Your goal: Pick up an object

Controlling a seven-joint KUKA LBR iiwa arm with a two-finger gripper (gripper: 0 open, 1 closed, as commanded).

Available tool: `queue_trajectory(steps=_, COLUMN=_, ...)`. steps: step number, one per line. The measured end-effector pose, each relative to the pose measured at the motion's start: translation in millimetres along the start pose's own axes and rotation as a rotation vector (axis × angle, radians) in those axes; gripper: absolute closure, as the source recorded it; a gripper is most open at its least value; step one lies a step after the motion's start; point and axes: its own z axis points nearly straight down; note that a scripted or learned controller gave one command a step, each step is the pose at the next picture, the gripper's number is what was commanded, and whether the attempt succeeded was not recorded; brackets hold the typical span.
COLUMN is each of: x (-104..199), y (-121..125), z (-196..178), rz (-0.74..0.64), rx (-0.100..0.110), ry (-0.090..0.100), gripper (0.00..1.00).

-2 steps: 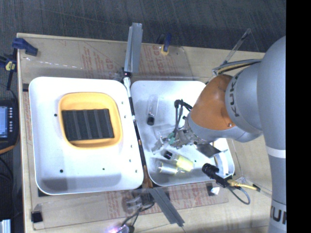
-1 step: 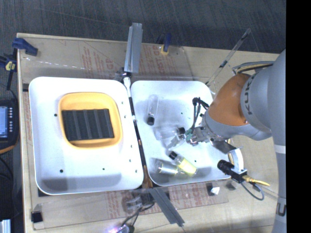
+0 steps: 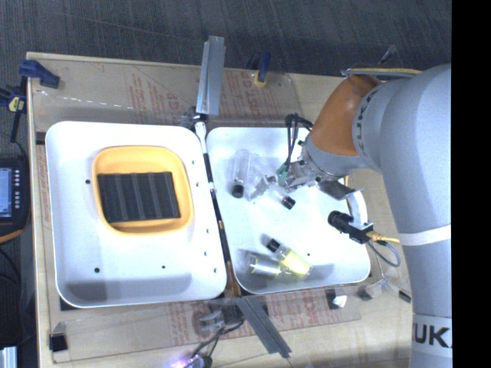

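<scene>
Clear plastic bottles (image 3: 249, 173) lie in the upper middle of the right bin (image 3: 349, 271), a small tangle of see-through pieces with dark caps, and we take these as the likeliest things to be picked. Just beside them, to the right, we see the gripper (image 3: 290, 176) low over the bin floor, right at the edge of the cluster, with a small dark cap-like piece (image 3: 288, 202) just below it; whether it is apart or together we cannot tell, since the wrist hides that part. Near the front of the same bin lies a yellowish bottle (image 3: 285, 263) on its side, with a metallic cylinder (image 3: 263, 266) touching it on the left. Above the wrist we see the orange band (image 3: 337, 125) and the grey arm (image 3: 410, 175) coming in from the right. Well apart, the left bin (image 3: 77, 267) holds a yellow tray (image 3: 140, 158) with a dark ribbed insert (image 3: 140, 196).
</scene>
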Motion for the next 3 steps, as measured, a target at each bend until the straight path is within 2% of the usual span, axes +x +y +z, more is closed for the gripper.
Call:
queue_trajectory(steps=1, x=58.0, y=12.5, z=-11.9, rz=-0.047, rx=0.003, ry=0.002, gripper=0.0)
queue_trajectory(steps=2, x=28.9, y=-44.1, z=-15.5, rz=-0.081, rx=0.002, ry=0.001, gripper=0.0)
queue_trajectory(steps=3, x=8.1, y=-102.2, z=-253.0, rz=-0.148, rx=-0.002, ry=-0.004, gripper=0.0)
